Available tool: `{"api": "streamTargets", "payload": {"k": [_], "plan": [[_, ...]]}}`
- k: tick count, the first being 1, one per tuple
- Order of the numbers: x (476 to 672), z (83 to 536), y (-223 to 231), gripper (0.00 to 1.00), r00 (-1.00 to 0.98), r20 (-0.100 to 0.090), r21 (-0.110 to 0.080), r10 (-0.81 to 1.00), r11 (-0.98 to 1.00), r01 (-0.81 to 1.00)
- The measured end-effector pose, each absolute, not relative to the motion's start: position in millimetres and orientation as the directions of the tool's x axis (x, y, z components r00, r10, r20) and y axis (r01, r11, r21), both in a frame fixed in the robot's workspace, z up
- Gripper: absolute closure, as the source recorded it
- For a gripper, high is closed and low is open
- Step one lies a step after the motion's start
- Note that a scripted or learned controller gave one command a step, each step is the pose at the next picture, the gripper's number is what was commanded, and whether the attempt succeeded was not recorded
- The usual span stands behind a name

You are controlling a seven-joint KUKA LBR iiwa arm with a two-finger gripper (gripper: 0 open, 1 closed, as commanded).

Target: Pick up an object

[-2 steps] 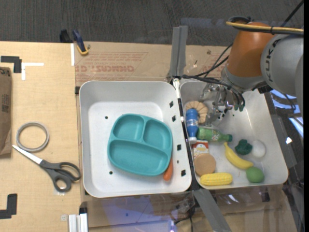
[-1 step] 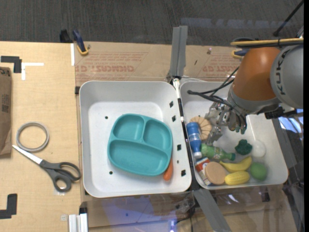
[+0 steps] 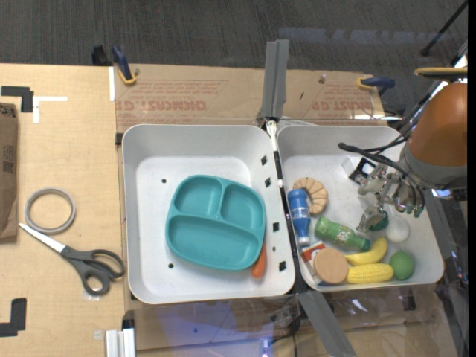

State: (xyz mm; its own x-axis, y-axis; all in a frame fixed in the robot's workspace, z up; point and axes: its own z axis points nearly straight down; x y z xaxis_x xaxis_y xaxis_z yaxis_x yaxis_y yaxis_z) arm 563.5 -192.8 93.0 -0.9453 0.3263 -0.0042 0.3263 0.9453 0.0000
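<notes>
While we hover the gripper [image 3: 374, 220] over the right bin [image 3: 428, 270] | finger state: cannot tell | green bottle [image 3: 341, 233] just below-left | nothing lifted yet

A robotics lab. Two shallow white plastic bins [image 3: 141, 199] sit on a cardboard-covered desk [image 3: 193, 99] fastened with blue clamps [image 3: 123, 64]. Dark carpet [image 3: 223, 13] lies beyond.

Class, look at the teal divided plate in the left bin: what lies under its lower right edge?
An orange carrot-like piece pokes out from under the teal divided plate, resting on the left bin floor. The plate covers its upper end, so its full shape cannot be seen.
</notes>
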Motion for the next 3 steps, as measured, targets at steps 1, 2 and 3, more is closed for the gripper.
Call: {"api": "streamTargets", "payload": {"k": [1,2,3], "plan": [[596.4,92.5,-98.6,0.0,-0.905,-0.004,0.0,0.425,0.905,0.425],[565.5,92.2,-99.5,0.0,-0.929,-0.002,0.0,0.369,0.929,0.369],[567.1,102.5,-99.7,1.0,-0.931,-0.006,0.0,0.366,0.931,0.366]]}}
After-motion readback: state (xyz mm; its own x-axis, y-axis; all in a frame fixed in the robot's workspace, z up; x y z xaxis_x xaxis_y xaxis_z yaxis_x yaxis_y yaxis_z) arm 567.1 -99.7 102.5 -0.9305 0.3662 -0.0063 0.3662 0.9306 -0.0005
